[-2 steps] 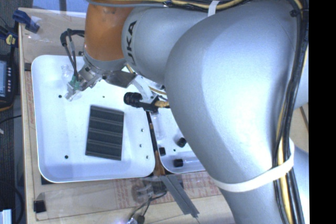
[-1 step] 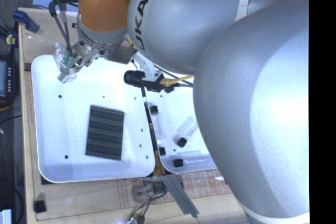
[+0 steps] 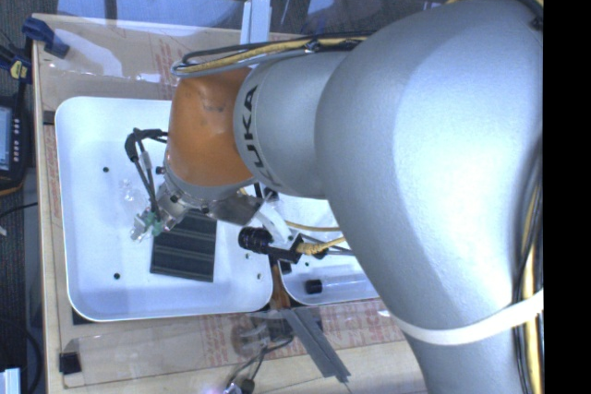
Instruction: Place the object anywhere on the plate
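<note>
While the bench is being viewed from above at a slant, much of the scene is being covered by the grey arm (image 3: 416, 161), which is reaching in from the right. Its orange band (image 3: 208, 129) is being shown above the left white bin (image 3: 78, 198). The gripper (image 3: 157, 219) is being held low over that bin's floor, just beside a dark ribbed rectangular object (image 3: 185, 252) lying flat in the bin. Whether that object is being touched cannot be told. A second bin (image 3: 332, 291) is being partly hidden under the arm.
</note>
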`<action>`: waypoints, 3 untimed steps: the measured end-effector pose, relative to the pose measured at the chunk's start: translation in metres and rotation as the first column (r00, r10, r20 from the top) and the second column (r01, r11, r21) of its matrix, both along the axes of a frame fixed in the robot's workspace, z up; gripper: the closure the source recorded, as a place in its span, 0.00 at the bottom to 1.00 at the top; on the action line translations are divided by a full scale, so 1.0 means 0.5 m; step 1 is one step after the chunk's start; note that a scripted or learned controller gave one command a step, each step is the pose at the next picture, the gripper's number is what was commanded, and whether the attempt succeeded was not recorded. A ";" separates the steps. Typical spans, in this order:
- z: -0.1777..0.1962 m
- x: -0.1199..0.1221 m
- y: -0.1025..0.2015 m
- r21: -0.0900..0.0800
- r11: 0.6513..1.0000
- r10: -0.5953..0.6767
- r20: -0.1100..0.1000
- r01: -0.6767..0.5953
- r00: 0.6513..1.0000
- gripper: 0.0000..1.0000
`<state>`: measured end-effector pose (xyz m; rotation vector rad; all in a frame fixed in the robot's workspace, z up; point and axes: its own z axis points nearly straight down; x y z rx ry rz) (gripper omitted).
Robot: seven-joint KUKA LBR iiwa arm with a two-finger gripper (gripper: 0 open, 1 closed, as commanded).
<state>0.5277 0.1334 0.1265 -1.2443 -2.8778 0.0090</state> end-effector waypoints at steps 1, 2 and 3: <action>-0.065 -0.056 0.132 0.005 0.969 -0.246 0.011 0.246 0.969 1.00; 0.205 -0.074 0.089 0.002 0.853 -0.522 0.008 0.522 0.853 1.00; 0.228 -0.026 -0.013 0.000 0.875 -0.483 0.006 0.483 0.875 1.00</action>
